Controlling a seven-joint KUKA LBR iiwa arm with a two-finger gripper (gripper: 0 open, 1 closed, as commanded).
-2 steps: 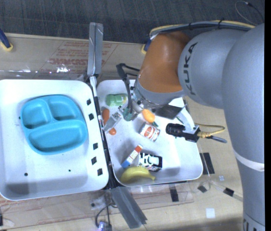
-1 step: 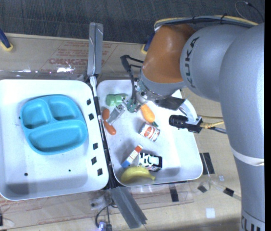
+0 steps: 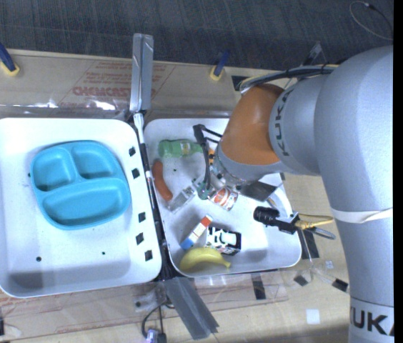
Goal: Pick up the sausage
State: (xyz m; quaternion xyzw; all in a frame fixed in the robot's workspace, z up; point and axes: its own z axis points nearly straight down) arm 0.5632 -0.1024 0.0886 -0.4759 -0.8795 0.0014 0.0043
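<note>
The sausage [image 3: 161,180] is a short orange-red piece lying lengthwise against the left wall of the right bin [image 3: 280,252]. My gripper [image 3: 200,187] hangs below the orange wrist band over the middle of that bin. It is just right of the sausage, with a small gap between them. Nothing shows as held. A red and white can [image 3: 224,198] lies right under the wrist, partly hidden by it.
A green packet [image 3: 176,148] lies at the bin's far side. A banana [image 3: 202,259], a black and white box [image 3: 224,240] and a small blue, white and orange item [image 3: 196,232] sit near the front. A blue divided plate [image 3: 80,184] lies in the left bin [image 3: 16,263].
</note>
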